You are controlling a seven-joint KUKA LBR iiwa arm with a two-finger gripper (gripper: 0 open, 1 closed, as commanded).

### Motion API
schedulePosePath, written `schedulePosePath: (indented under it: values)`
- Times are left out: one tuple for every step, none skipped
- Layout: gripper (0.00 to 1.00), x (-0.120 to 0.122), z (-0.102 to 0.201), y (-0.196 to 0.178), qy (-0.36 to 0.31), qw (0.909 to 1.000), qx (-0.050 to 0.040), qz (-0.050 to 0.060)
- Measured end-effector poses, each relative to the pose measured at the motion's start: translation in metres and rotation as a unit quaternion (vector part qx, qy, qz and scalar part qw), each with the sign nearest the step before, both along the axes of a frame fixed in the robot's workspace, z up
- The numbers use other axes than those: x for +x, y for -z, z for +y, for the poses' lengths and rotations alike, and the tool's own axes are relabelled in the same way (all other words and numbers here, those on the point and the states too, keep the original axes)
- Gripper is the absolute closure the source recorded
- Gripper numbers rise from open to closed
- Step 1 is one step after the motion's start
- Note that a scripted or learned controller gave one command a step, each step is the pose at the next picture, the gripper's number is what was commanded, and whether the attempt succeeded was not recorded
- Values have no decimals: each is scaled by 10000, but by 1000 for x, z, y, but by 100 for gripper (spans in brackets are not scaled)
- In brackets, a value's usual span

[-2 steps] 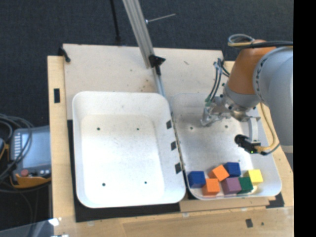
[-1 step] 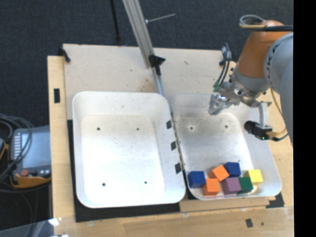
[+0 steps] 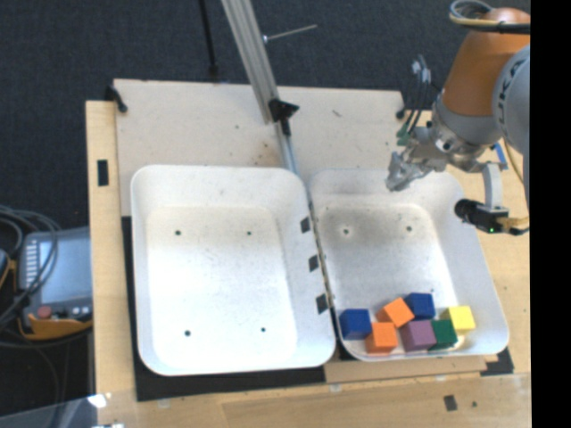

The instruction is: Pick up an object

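Above right bin (image 3: 464,239) rear, end effector (image 3: 399,178), grip unclear, cubes (image 3: 409,321) clustered well apart

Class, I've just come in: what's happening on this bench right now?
A grey robot arm with an orange band reaches in from the right, its gripper above the far edge of the right-hand white bin. It holds nothing. Small coloured cubes, blue, orange, purple, green and yellow, lie clustered at that bin's near end, apart from the gripper.

grey arm (image 3: 513,78) w/ orange band, metal gripper (image 3: 397,181), cables at wrist.
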State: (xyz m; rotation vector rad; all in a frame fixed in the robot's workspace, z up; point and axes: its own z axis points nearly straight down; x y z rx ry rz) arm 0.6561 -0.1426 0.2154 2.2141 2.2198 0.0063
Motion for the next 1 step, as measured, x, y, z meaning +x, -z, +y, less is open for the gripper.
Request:
schedulePosePath:
  values:
    - [100, 2, -4, -66, -11, 10000, -4, -11]
